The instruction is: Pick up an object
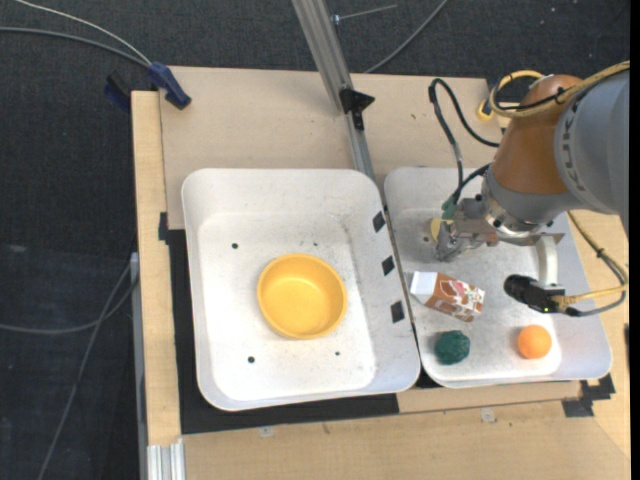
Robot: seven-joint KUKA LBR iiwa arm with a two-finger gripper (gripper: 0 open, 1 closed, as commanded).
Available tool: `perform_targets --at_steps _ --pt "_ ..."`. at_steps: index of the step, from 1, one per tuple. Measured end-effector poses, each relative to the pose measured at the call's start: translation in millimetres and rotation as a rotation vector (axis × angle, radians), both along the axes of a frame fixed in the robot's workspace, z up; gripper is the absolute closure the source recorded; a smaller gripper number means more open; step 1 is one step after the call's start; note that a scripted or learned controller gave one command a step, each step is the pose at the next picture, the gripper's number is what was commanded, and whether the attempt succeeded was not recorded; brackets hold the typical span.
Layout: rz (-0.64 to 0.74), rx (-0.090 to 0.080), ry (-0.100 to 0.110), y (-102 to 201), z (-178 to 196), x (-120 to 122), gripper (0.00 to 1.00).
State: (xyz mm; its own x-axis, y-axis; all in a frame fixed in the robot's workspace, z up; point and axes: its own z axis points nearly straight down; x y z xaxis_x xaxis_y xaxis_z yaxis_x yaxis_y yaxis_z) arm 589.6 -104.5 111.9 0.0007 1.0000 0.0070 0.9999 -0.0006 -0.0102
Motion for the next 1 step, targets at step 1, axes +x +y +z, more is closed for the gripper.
perform_targets --at_steps 1 --pt "-0.001 -0.008 -0.018 -5.4 47.5 -1.9 1.00"
